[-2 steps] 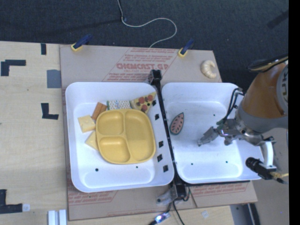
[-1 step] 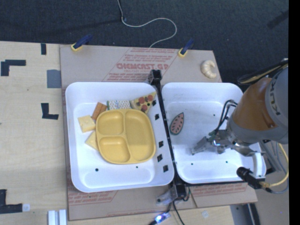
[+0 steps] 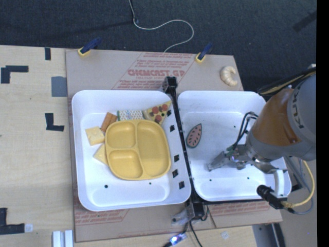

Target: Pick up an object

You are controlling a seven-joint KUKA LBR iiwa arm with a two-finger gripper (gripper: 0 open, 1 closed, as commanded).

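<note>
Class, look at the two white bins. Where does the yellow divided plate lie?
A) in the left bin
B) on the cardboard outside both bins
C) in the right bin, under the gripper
A: the yellow divided plate lies inside the left bin, while the gripper is over the right bin.

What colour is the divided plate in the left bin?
Yellow; the divided plate shows clearly in the camera view, lying in the left bin.

Your yellow plate [image 3: 138, 149] hides most of the food pieces [image 3: 134, 115] at its far and left edges. Arm [image 3: 288, 125] cut off at right edge. Gripper [image 3: 218, 162] too small to judge finger state.
</note>
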